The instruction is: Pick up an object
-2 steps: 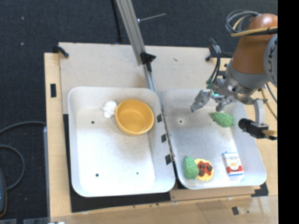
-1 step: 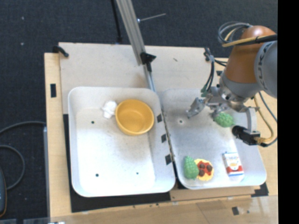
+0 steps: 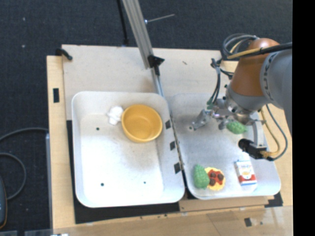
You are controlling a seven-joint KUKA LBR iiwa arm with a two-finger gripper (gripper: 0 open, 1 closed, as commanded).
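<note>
1. The gripper [image 3: 199, 122] hangs over the upper part of the right bin [image 3: 197, 146], its grey fingers pointing left; whether they are spread or closed cannot be told, and nothing shows between them.
2. A green object [image 3: 236, 127] lies in the right bin just beside the arm's wrist.
3. A small carton [image 3: 245, 172], white with red and blue, lies near the right bin's lower right corner; its print is too small to read.
4. A green lumpy toy [image 3: 200, 176] touches a yellow and red item [image 3: 214, 178] at the lower edge.
5. The left bin [image 3: 93, 181] holds a yellow bowl [image 3: 141, 123] with a white lump [image 3: 115, 114] beside it.
6. The worktop [image 3: 98, 68] is tan.
</note>
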